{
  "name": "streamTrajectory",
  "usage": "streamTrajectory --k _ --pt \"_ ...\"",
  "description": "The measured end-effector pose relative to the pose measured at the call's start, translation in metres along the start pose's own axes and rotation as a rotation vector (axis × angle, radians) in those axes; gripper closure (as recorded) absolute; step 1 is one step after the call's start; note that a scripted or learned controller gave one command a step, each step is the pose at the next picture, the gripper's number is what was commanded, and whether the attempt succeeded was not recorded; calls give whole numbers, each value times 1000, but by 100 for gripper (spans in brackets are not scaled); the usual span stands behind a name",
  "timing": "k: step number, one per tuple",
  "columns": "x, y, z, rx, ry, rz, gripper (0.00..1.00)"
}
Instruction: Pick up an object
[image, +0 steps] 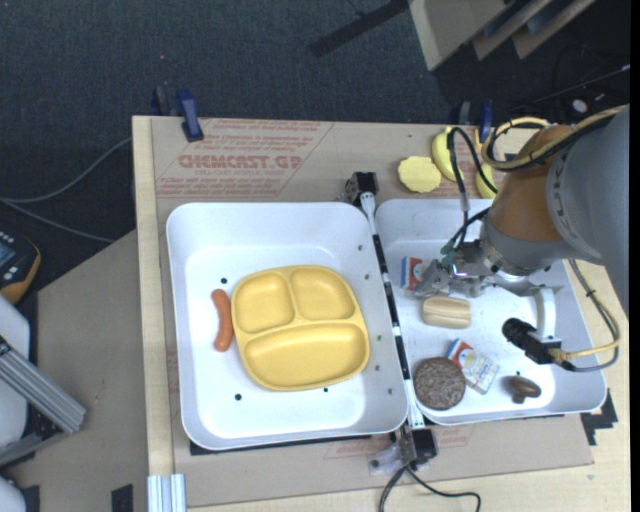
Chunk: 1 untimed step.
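My gripper (446, 277) is low in the right bin (575, 398), near its left wall. It hangs just above a tan bread roll (447, 312) and beside a small red, white and blue carton (412, 272). Nothing shows as held. Nearer the front of this bin lie a round brown patty (439, 384), a small printed packet (474, 364) and a little brown lump (522, 388). The grey arm with its orange band (520, 205) covers the bin's back right part.
The left bin (190, 240) holds a yellow divided plate (298, 326) and an orange sausage (222, 320) at its left. Yellow toy food (420, 174) sits on the bench behind the right bin. A black cable plug (527, 338) hangs over the right bin.
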<state>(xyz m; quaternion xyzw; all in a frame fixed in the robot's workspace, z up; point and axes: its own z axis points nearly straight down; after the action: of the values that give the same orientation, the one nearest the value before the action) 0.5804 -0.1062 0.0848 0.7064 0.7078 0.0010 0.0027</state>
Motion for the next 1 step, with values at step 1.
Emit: streamTrajectory --k 1 --pt "9 25 0 2 1 0 0"
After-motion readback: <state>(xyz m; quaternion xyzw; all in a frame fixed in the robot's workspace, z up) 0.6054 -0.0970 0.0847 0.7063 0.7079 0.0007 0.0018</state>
